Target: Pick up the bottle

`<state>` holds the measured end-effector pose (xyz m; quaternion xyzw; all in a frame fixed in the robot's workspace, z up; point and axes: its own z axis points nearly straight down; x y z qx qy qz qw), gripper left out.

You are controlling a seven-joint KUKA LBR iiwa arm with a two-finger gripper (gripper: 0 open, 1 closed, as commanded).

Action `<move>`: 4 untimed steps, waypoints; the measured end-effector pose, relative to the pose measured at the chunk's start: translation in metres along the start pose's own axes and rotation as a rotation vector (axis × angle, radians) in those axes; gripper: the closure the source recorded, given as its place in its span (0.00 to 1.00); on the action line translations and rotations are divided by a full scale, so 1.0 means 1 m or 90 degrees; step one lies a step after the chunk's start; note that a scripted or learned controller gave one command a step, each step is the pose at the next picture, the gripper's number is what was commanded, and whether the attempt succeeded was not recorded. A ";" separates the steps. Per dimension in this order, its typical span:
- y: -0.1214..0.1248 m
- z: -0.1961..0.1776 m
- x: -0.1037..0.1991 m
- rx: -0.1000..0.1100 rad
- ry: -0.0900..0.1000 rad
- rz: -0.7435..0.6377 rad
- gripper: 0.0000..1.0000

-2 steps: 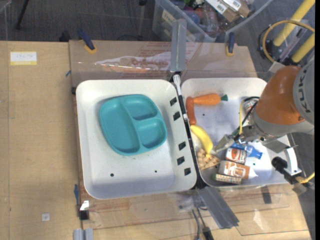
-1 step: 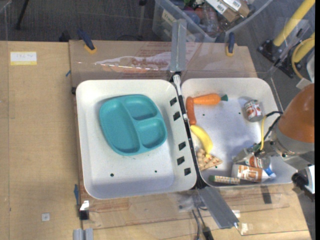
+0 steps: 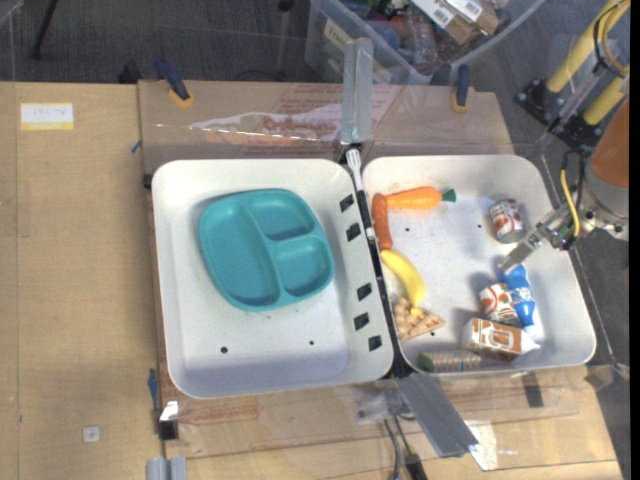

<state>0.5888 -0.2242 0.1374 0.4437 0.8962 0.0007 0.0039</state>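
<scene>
jaws (image 3: 517,255) above bottle (image 3: 518,297)

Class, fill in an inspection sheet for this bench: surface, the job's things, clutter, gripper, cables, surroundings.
Surface: two white bins side by side, left bin and right bin, on a wooden bench.
Job's things: bottle, blue and white, lying in the right bin.
Clutter: teal divided plate in the left bin; carrot, banana, can and carton in the right bin.
Gripper: gripper low over the right bin, just above the bottle; nothing seen between its fingers.
Cables: yellow cable by the wrist.
Surroundings: clear tub of items behind the bench.
</scene>
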 end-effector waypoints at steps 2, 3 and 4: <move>0.000 0.032 0.001 -0.008 -0.008 0.011 1.00; 0.082 -0.056 0.005 0.001 0.001 0.093 1.00; -0.034 -0.043 0.026 0.002 0.002 0.036 1.00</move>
